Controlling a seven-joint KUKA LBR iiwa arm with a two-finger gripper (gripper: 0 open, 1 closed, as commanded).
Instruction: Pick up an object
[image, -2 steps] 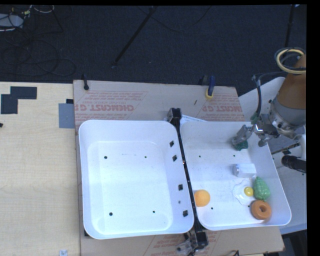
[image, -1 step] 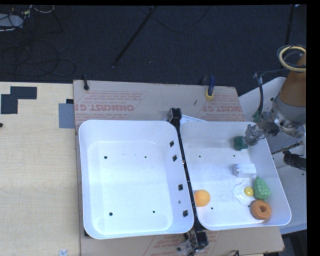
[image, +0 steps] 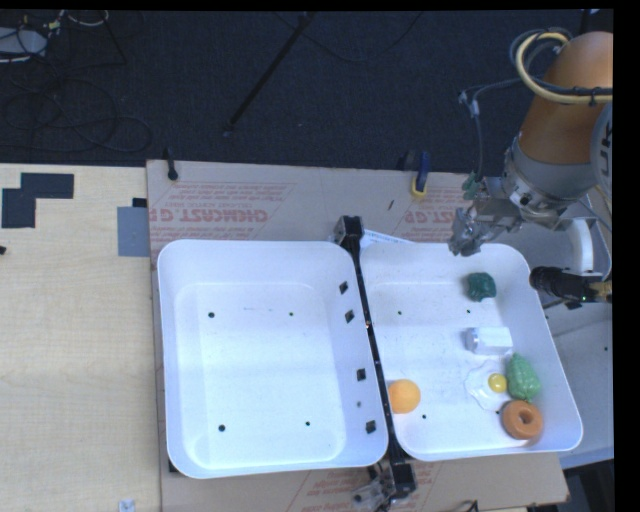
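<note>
Donut (image: 522, 419) at right bin's (image: 440, 452) near rim, fingers (image: 467, 240) over far rim, spread unclear

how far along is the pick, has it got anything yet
Nothing looks picked yet. The hand is above the right bin's far edge, with nothing visible between its fingers. The dark green object lies nearest it in the bin. The reach, grasp and lift are all left.

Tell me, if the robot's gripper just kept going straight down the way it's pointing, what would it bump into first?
Probably the bare white floor at the far corner of the right bin. The gripper points down there, and the closest toy, a dark green lump, sits a bit nearer the camera. Depth is hard to judge from one view.
</note>
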